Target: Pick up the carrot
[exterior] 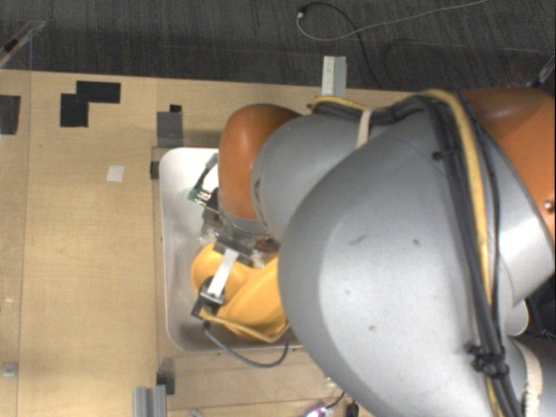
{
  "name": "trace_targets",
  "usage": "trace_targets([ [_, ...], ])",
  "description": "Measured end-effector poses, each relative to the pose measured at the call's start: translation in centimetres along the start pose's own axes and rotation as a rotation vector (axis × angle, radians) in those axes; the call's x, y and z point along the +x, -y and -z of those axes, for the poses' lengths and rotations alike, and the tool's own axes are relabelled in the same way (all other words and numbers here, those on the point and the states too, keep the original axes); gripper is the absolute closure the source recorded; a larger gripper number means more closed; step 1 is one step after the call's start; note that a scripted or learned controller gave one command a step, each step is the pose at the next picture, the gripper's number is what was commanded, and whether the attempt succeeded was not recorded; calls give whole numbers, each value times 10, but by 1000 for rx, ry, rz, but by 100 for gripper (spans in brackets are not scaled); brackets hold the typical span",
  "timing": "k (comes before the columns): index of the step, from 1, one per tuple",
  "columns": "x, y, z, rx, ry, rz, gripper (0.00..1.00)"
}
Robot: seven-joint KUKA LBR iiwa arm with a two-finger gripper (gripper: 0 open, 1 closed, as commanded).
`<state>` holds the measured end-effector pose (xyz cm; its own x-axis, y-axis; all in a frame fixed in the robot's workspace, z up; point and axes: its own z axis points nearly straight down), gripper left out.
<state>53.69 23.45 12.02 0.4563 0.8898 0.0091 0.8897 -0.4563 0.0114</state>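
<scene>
Looking down on a tan bench with a big grey arm barging in from 3 o'clock and hogging most of the frame. Can make out the orange band above the wrist, a little toward 10 o'clock of centre. Right under it at 6 o'clock is the gripper, pointing down into a shallow white bin. Can't say whether the gripper is open or closed, since its tip is buried under the wrist hardware. Sitting in the bin's 5 o'clock part, just beneath the gripper and seemingly touching it, is a lumpy yellow thing, partly tucked under the arm on its 3 o'clock side. Can't pin down where the carrot is either, and there's no telling if that yellow lump is it. Bare white bin floor toward 11 o'clock of the lump. Over on the bench at 10 o'clock, well apart from the bin, a couple of black blocky patches. Along 12 o'clock, dark carpet with a thin pale cable snaking across it.
</scene>
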Motion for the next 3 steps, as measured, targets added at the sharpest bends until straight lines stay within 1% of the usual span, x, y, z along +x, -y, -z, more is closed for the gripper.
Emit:
trace_targets([
  [1, 8, -2, 14, -15, -21, 11, 100],
  [2, 13, -10, 11, 7, -6, -118, 100],
  [3, -45, 7, 110, -16, -59, -323, 100],
])
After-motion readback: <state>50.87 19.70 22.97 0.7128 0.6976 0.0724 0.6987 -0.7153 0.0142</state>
